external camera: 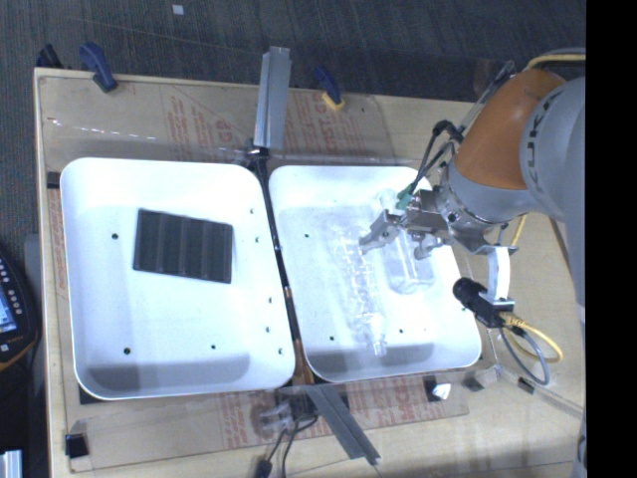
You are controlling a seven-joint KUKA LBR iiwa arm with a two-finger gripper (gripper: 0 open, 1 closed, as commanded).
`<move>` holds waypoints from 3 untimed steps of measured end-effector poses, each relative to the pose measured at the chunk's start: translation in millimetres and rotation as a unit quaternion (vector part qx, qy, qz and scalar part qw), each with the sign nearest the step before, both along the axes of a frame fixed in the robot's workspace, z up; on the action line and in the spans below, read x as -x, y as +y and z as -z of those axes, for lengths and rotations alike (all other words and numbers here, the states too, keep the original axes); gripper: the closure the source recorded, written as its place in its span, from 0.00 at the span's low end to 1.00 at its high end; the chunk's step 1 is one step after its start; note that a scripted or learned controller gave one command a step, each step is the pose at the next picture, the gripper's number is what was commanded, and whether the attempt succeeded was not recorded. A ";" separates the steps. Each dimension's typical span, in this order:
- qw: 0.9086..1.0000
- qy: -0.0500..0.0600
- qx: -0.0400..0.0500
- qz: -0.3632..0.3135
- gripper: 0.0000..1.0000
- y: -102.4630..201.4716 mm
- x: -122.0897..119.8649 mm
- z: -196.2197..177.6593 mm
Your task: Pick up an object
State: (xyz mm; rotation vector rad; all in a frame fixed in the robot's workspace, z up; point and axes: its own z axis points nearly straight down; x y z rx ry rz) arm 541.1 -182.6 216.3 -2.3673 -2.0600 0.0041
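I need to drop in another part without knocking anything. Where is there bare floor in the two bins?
The left bin has bare floor all round the dark ridged slab, widest below it toward the near wall. The right bin is crowded: clear plastic items fill its middle and the gripper hangs over its right half.

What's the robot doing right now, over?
Gripper low over the right bin, fingers hard to make out. Clear plastic item lies just beneath, not seen held. Dark ridged slab sits alone in the left bin. Nothing blocking.
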 end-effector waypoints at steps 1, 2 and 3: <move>0.997 -0.001 0.001 0.079 0.00 -21.8 10.0 -10.7; 0.999 -0.002 0.000 0.052 0.00 -14.5 19.3 -83.8; 0.998 0.001 0.000 0.067 0.00 11.0 -22.7 18.5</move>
